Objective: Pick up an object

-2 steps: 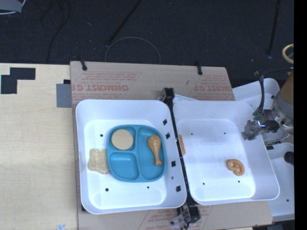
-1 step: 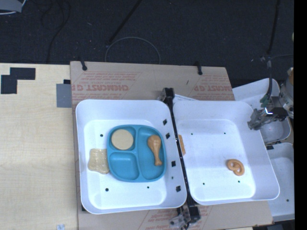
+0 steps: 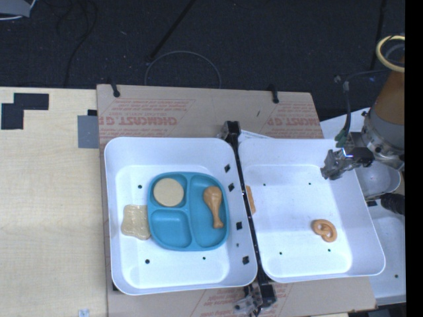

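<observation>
A small brown pretzel (image 3: 324, 230) lies on the floor of the right bin (image 3: 291, 269), toward its right side. The gripper (image 3: 332, 166) hangs over the right bin's upper right corner, up and slightly right of the pretzel and well apart from it. In the left bin (image 3: 125, 269) sits a blue divided tray (image 3: 173, 233). A round tan cookie (image 3: 168, 191) lies in its top left compartment and a chicken drumstick (image 3: 214, 205) in its right compartment. A pale slice of bread (image 3: 135, 221) rests on the bin floor against the tray's left edge.
A thin tan item (image 3: 250, 200) lies against the black divider (image 3: 240, 203) at the right bin's left wall. The bins stand on a cardboard sheet (image 3: 198, 114). The arm's orange band (image 3: 390, 98) and grey wrist come in at the right edge.
</observation>
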Action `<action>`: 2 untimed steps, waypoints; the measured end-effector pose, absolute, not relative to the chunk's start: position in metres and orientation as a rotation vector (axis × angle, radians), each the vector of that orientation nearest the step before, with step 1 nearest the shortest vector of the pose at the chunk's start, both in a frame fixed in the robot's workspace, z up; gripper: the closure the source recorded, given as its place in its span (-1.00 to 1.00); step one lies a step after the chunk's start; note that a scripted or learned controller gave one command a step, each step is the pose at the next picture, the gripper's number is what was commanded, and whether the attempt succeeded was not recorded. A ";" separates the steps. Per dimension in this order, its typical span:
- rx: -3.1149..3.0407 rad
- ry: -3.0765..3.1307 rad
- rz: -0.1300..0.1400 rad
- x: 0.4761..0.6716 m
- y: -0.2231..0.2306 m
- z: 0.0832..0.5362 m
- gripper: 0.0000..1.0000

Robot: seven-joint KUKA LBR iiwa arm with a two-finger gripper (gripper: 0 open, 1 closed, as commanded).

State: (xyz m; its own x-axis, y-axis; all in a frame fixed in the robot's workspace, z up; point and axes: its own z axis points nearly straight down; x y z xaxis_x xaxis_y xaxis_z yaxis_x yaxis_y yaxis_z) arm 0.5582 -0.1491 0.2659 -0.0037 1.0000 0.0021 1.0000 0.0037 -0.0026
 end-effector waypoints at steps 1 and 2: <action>-2.216 -2.222 0.002 0.558 -0.106 0.254 1.00; -2.215 -2.221 0.003 0.553 -0.063 0.250 1.00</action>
State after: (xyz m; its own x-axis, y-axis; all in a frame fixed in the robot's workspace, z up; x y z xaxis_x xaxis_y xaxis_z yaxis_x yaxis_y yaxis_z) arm 0.5533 -0.0630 0.2497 -0.0025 1.0000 0.0018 1.0000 0.0025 -0.0046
